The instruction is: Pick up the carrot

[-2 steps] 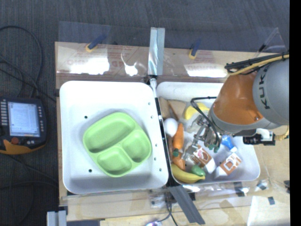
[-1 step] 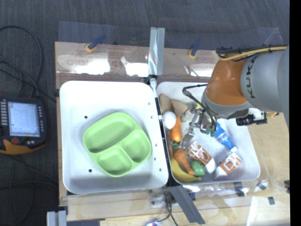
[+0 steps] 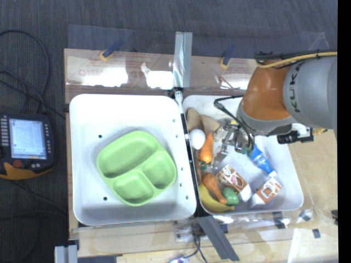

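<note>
I've got the arm (image 3: 290,95) reaching in from the right over the right bin (image 3: 293,185), gripper (image 3: 229,141) low among the clutter near the bin's left side. Whether the tool is apart or together I can't tell; the metal bits blur into the items under them.

Carrots: one orange piece (image 3: 207,147) stands just right of the egg (image 3: 197,139), close beside the gripper, maybe touching, can't say. A second, w/ green top (image 3: 215,187), lies lower down, resting on the banana (image 3: 211,201), next to the small carton (image 3: 233,179). Blue bottle (image 3: 259,160) & another carton (image 3: 269,189) sit to the right. Left bin (image 3: 88,201) holds the green divided plate (image 3: 137,166).

My read: approach/closing step, nothing visibly held yet. Next move prob needs the tool centred over the upper carrot, clamp along its narrow width, then a straight lift. Risk: egg & carton crowd it, so the grip could slip or nudge them.
</note>
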